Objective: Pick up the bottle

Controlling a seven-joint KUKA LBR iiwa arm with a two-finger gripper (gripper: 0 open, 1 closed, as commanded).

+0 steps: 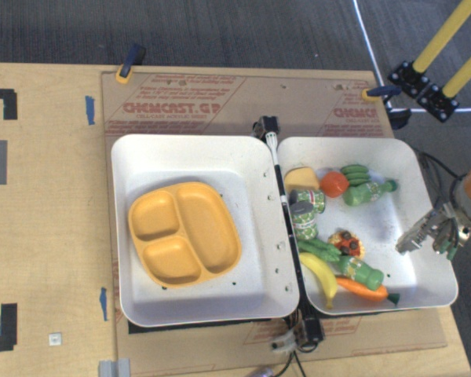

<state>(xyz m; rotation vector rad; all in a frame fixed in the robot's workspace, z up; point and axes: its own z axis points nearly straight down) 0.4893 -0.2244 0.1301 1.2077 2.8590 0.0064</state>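
Observation:
A green bottle (368,192) lies on its side in the upper part of the right bin (436,285), just right of a red tomato (334,183). A second green bottle (360,273) lies near the bin's front, against an orange carrot (363,290). My gripper (430,241) hovers at the right bin's right wall, well to the right of both bottles. Its fingers stand apart with nothing between them.
The right bin also holds a yellow block (301,178), a green-labelled can (306,210), a banana (320,274), green beans (355,171) and a small dark toy (346,243). A yellow divided plate (184,231) lies in the left bin (133,159).

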